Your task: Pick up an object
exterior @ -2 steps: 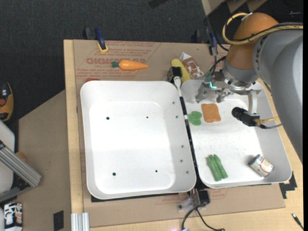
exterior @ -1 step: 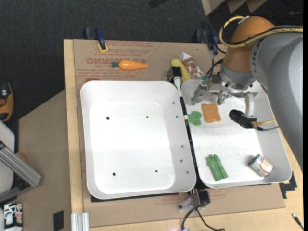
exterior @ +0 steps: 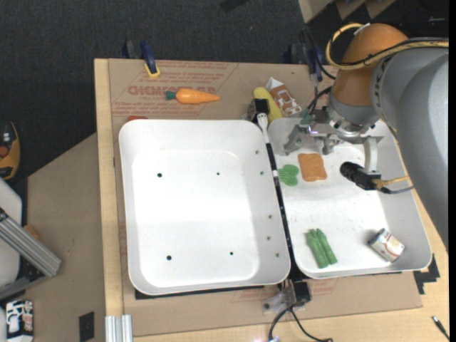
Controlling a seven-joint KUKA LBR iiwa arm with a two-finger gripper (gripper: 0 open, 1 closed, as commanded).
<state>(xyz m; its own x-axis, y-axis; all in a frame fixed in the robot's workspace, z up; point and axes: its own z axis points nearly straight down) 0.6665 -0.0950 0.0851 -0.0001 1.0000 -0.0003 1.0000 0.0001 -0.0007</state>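
Tan bread slice (exterior: 312,167) lies just below the hand (exterior: 313,140); finger state unclear; descend squarely, straddling it.

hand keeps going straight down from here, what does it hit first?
Probably the tan block, lying just under the hand in the right bin. Depth is unclear from this slanted view; it could land on bin floor beside it.

Bright, even overhead light; left bin (exterior: 199,205) washed out w/ glare, soft shadows, slight blur overall.
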